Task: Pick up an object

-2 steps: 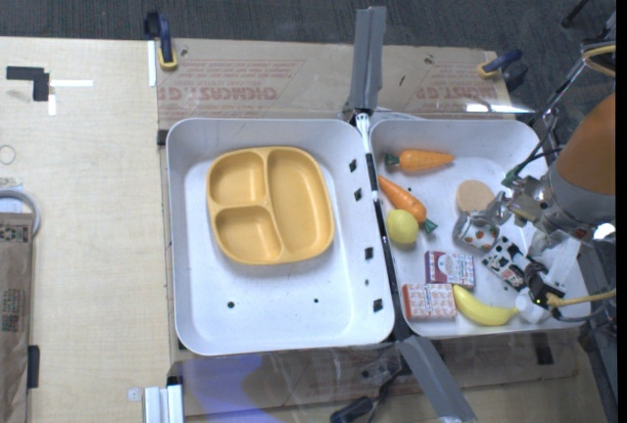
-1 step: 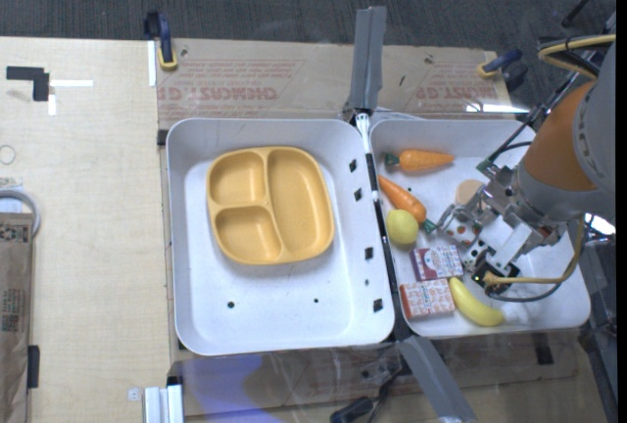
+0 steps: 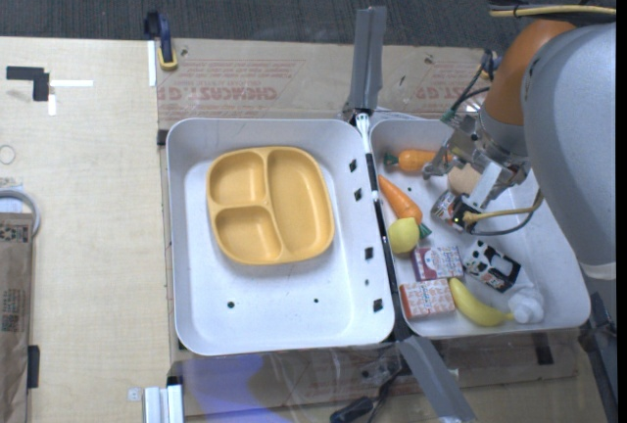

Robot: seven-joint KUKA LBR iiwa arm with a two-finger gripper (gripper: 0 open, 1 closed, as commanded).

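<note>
My gripper (image 3: 462,188) hangs low over the right bin (image 3: 558,245), near its upper middle, below the arm's orange band. A beige rounded object (image 3: 464,178) and a small shiny object (image 3: 448,209) lie right at the gripper; whether either is held is unclear. Left of it lie an orange carrot (image 3: 400,198) and a second orange piece (image 3: 416,159). A yellow lemon (image 3: 404,235) sits below the carrot. Farther toward the front lie two red-and-white cartons (image 3: 436,262) (image 3: 427,298), a black-and-white item (image 3: 490,264) and a banana (image 3: 477,304).
The left bin (image 3: 196,294) holds a yellow divided plate (image 3: 269,206). A grey divider post (image 3: 368,59) rises between the bins at the back. A pale clear item (image 3: 527,306) lies in the right bin's front corner. The arm's grey body covers the right bin's right side.
</note>
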